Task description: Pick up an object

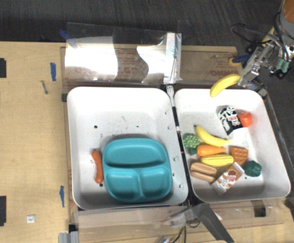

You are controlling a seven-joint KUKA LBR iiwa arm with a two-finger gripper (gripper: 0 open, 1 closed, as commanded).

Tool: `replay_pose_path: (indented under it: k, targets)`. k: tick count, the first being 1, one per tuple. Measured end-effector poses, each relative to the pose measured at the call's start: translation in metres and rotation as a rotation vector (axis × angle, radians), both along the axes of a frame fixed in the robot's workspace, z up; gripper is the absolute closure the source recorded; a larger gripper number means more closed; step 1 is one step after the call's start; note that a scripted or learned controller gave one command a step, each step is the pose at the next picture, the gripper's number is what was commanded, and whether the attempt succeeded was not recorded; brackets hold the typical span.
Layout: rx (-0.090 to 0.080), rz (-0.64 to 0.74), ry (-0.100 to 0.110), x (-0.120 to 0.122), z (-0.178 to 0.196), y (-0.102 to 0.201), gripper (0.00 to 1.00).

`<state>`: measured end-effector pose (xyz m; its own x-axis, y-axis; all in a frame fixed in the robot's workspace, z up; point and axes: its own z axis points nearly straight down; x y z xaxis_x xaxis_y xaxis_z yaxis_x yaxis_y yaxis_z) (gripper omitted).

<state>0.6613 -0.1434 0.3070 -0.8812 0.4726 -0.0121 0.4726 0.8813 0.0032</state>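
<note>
**Banana lifted above the right bin's far edge**

Plywood bench top runs under both bins on my feed, with black tape marks at its left side and a crinkled clear plastic sheet (121, 59) lying behind the left bin.

From the overhead camera I count two shallow white bins side by side. The left bin (81, 105) holds one teal divided tray (136, 168) of smooth moulded plastic, with three compartments, and one orange-red sausage (98, 166) lying just beside its left edge.

The right bin (276, 178) holds a cluster of glossy toy foods: one banana (210, 136), one carrot (212, 150), one corn cob (217, 160), one hot dog bun (204, 172), one green leafy piece (190, 142), one dark green piece (253, 169), one orange waffled block (239, 153), one small printed carton (228, 178) whose lettering is too small for me to read, and one black-and-white cow-patterned carton (229, 118) touching a red-orange piece (245, 119).

The gripper (244, 78) hangs over the right bin's far rim, its fingers closed on one end of a second yellow banana (224, 85), which hangs tilted, clear of the bin floor.
</note>
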Motion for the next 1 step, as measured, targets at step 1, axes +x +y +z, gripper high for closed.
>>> replay_pose_path:
  k: [1]
  targets:
    - [0.002,-0.172,0.001,-0.0037,0.0266,-0.0139,1.0]
